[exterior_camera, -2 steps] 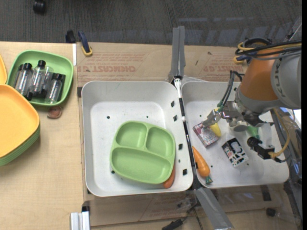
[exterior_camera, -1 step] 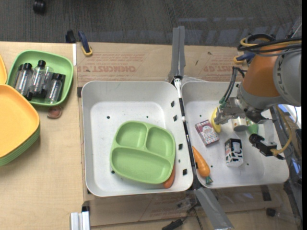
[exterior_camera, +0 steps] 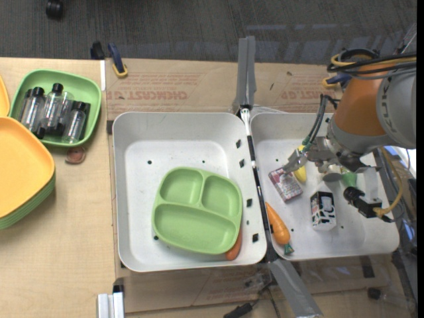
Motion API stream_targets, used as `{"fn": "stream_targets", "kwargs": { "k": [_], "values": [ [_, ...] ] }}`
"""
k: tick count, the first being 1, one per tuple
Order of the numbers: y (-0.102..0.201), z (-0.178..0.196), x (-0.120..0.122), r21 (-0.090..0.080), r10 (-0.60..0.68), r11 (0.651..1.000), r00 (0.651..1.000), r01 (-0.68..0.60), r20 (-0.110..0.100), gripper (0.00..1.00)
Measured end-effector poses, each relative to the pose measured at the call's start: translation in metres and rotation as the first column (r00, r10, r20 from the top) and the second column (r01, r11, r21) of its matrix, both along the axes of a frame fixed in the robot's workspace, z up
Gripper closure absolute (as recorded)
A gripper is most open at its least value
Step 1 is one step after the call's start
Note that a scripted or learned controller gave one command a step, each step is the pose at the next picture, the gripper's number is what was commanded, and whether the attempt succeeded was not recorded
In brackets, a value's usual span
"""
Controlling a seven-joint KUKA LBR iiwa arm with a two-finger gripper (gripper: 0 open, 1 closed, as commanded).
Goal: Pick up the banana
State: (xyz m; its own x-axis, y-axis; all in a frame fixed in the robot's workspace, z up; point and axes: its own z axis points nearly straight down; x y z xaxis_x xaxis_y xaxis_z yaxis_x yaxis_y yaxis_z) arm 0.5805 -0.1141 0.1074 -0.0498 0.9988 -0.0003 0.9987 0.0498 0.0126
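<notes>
On the tabletop (exterior_camera: 59, 257), the left bin (exterior_camera: 132, 197) holds a green divided plate (exterior_camera: 197, 210). In the right bin (exterior_camera: 371, 240) lie a carrot (exterior_camera: 277, 224), a pink packet (exterior_camera: 285, 183) and a small carton (exterior_camera: 322, 211). The banana (exterior_camera: 301, 172) sits beside the packet, under the end effector (exterior_camera: 303, 159); whether that is open or closed, I cannot tell.

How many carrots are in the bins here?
2. One carrot lies along the right bin's left wall near its front corner. Another carrot pokes out from under the green divided plate in the left bin; others may be hidden.
</notes>
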Motion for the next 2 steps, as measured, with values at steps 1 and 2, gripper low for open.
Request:
{"fn": "stream_targets", "kwargs": {
  "k": [1,2],
  "values": [
    [-0.0291,-0.015,0.036,-0.001,0.059,0.998,0.998,-0.059,-0.012,0.0],
    [-0.0291,-0.015,0.0359,-0.001,0.059,0.998,0.998,-0.059,-0.012,0.0]
  ]
}}
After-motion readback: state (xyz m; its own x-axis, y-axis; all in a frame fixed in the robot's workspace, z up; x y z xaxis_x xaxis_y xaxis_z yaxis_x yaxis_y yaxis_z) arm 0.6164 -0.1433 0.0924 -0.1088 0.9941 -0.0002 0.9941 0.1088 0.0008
